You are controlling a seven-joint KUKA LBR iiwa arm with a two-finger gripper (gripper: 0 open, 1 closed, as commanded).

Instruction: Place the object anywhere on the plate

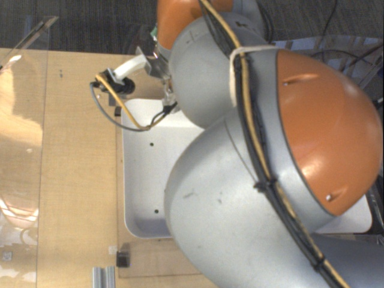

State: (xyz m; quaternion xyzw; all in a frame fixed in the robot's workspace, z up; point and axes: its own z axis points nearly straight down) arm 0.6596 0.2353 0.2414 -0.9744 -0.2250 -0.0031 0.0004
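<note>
Camera view looks down at a slant on a pale wooden worktop point(66, 179) that carries a shallow white bin point(124, 185). The grey and orange arm point(258, 179) reaches in from 3 o'clock and covers the picture from the centre out to 5 o'clock. The bare part of the bin is its side toward 9 o'clock: a plain white floor with a low wall and rounded corners. Two small dark dots mark that floor, one toward 12 o'clock and one toward 6 o'clock. The rest of the bin lies under the arm, so neither where the object and the plate sit nor how the object looks can be told. A patch of white point(355, 221) shows past the arm at 4 o'clock; whether it belongs to the second bin cannot be told. The tool point(167, 96) hangs at about 11 o'clock, close to the bin's rim on the 12 o'clock side. It is seen from behind the wrist, so whether it is wide, narrow or holding anything cannot be told. Outside the bin, near its corner at 7 o'clock, a small black block point(122, 258) rests on the worktop, and a ribbed metal piece point(103, 275) lies just beside it at the lower edge. Dark carpeted floor point(78, 5) runs along 12 o'clock beyond the worktop.
</note>
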